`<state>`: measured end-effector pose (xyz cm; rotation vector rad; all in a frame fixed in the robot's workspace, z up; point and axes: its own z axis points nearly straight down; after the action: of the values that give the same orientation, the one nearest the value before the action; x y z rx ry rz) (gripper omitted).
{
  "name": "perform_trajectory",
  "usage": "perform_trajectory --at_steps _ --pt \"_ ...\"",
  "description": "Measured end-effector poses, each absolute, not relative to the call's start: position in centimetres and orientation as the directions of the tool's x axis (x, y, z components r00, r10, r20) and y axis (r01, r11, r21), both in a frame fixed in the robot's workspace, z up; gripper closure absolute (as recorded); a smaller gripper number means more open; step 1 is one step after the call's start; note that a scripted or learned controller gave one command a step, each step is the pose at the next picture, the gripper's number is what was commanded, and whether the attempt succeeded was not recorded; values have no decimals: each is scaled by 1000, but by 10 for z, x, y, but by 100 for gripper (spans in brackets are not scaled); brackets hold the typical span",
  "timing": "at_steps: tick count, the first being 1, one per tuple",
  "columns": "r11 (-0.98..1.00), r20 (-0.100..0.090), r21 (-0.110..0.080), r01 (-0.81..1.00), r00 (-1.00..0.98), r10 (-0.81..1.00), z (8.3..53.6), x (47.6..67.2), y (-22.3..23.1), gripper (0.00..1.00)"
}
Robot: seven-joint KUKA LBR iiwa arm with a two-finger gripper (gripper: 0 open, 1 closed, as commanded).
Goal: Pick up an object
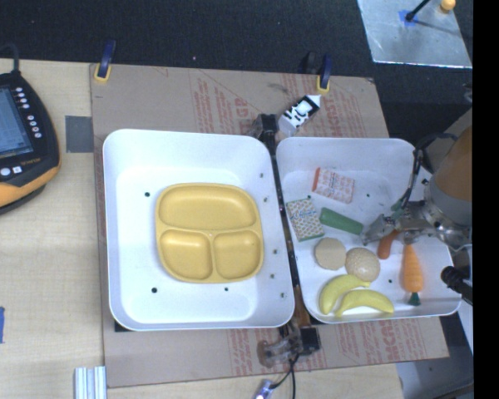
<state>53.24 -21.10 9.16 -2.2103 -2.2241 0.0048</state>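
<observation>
Hanging low over the right bin (349,150), close to its right edge, with the gripper (382,231) pointing in toward the bin's middle. Not showing how wide the gripper is set (the metal parts blurring together there, so impossible to tell), and not showing anything clearly clamped.

Judging the small red-orange piece (387,246) to be the likeliest target. Lying just beside the gripper tip, on the side toward the bin's near edge, touching it or nearly so. Running its long axis roughly from far edge to near edge, a little tilted.

Lying just beyond it, toward the near right corner, the carrot (412,270), pointing much the same way, green end toward the near edge. Sitting nearer the bin's middle, a pale round roll (363,263), well within reach too.

Probably calling for a short shift toward the near edge and a drop, closing across the piece's narrow side rather than along its length (the carrot crowding one flank).
</observation>
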Motion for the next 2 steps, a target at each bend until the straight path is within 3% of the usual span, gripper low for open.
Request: perform_trajectory --at_steps 1,2 --pt "9 0 -9 1000 -9 1000 102 532 -212 100" --pt "8 -2 0 1000 -8 1000 92 563 -160 100"
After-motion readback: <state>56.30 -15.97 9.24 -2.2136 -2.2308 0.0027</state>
